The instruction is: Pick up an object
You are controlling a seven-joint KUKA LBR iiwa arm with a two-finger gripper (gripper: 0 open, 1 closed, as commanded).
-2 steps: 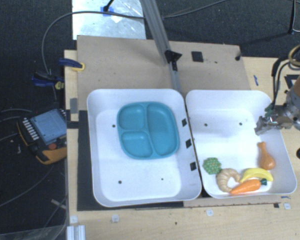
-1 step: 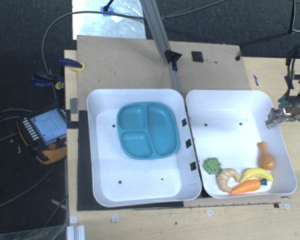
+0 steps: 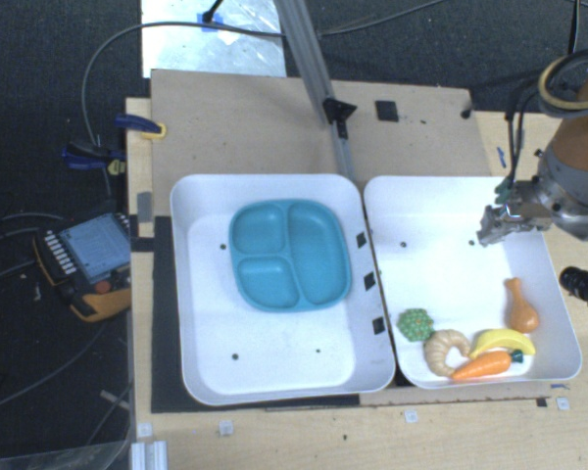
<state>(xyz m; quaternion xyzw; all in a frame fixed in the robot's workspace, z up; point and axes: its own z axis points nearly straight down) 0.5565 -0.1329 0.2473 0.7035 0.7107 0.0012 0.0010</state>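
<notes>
Toy foods lie along the near edge of the right bin (image 3: 441, 213): a green broccoli (image 3: 415, 323), a tan croissant (image 3: 445, 348), an orange carrot (image 3: 481, 365), a yellow banana (image 3: 503, 341) and a brown drumstick (image 3: 519, 306). My gripper (image 3: 497, 225) hangs over the right bin's far right part, well above and beyond the foods, with nothing seen between its fingers. Its fingers are too small and dark to read.
The left bin (image 3: 201, 360) holds a blue divided plate (image 3: 290, 255). A grey pole (image 3: 309, 52) slants down to the bins' far junction. Clamps and a cabled handheld device (image 3: 86, 262) lie off the bench at left.
</notes>
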